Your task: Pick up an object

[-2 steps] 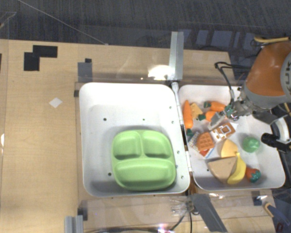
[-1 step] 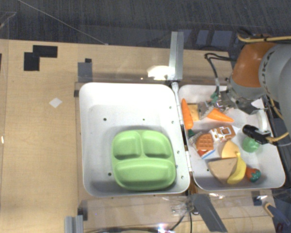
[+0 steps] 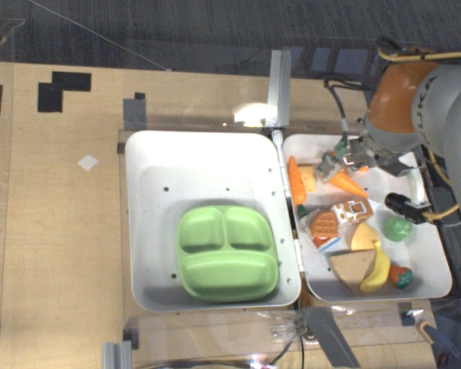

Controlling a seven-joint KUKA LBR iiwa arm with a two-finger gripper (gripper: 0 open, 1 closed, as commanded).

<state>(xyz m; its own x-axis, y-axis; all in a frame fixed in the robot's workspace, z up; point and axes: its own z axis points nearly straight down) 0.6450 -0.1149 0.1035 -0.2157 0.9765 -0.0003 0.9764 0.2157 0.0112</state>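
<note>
Camera view, left to right: a green tray (image 3: 227, 254) lies in the left bin (image 3: 150, 175); the gripper (image 3: 339, 160) hangs at twelve o'clock of the right bin (image 3: 438, 271), just above an orange carrot (image 3: 346, 182). Approach step, likely; next comes lowering and closing squarely. Whether it is spread or pinching, I cannot tell.

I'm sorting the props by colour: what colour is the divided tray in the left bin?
Light green, plain in the camera view: divided tray, left bin.
</note>
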